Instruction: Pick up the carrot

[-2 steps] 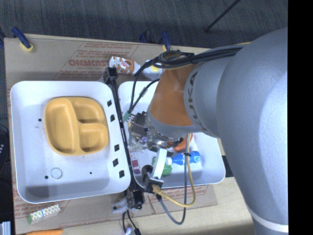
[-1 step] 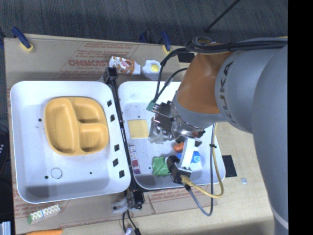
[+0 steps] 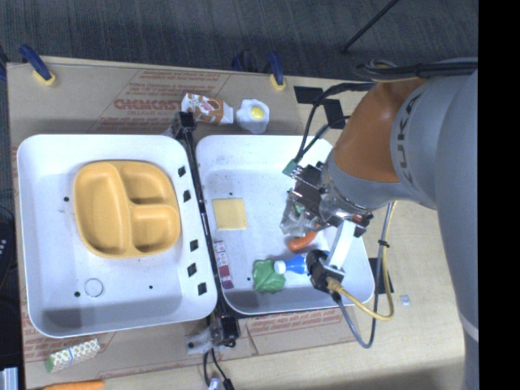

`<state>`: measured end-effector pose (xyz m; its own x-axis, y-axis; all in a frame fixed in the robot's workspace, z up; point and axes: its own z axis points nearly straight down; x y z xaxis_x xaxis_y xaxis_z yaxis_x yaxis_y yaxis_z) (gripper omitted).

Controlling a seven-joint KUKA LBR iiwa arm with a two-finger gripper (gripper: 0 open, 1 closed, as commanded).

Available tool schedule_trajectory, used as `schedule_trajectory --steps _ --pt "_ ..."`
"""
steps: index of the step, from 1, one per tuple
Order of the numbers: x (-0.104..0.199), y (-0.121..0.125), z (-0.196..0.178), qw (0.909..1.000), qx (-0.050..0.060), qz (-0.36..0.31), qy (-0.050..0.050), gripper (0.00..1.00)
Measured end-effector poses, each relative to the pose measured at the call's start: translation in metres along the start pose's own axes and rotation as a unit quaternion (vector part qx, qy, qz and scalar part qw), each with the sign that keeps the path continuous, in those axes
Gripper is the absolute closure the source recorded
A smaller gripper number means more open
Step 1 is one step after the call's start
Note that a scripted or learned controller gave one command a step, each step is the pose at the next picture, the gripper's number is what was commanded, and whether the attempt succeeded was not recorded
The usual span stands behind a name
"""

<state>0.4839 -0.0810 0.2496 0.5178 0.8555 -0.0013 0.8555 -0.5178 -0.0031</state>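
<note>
White bin point(image 3: 244, 165), orange carrot point(image 3: 303, 240) (partly hidden)

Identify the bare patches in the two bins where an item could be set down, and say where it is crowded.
Free: right bin floor above the yellow slice; left bin floor below the divided plate. Crowded: around the gripper, carrot and green item.

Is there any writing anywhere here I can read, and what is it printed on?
"CHEMCAST": red print on the brown cardboard sheet under the bins, as best I can read it.
Smaller red lines below that word: too blurred to read.
Label strip on the divider between the bins: too small to read.
Small carton above the bins: print unreadable.
</note>
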Motion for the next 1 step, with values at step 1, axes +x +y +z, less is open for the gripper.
schedule_trajectory --steps 1 --pt "-0.0609 0.0374 -0.0205 1.0000 0.000 -0.005 0.000 1.00"
